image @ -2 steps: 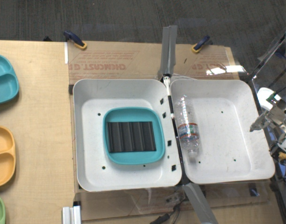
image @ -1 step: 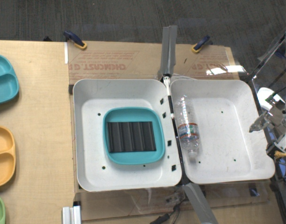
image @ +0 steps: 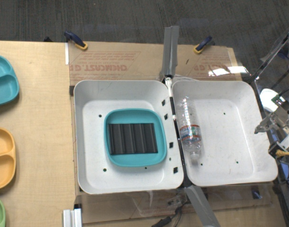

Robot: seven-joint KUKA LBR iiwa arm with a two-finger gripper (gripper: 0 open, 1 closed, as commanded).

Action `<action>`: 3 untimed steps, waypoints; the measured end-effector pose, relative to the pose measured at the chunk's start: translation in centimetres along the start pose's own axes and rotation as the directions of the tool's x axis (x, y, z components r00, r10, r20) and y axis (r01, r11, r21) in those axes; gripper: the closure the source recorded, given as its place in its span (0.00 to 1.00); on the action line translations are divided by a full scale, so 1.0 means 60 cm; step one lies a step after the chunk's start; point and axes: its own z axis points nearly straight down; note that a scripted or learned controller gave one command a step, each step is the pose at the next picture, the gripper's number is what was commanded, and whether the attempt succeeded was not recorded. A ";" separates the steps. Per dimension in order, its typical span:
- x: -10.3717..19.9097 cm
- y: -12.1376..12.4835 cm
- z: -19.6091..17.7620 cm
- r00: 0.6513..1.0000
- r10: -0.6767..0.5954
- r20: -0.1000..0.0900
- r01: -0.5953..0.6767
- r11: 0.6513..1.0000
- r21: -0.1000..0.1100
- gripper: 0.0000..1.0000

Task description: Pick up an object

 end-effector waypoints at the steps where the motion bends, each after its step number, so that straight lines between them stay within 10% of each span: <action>1: -0.003 0.004 -0.027 0.987 0.159 0.000 -0.159 0.987 0.000 0.00; 3: -0.005 0.004 0.004 0.893 0.450 0.003 -0.450 0.893 0.002 0.00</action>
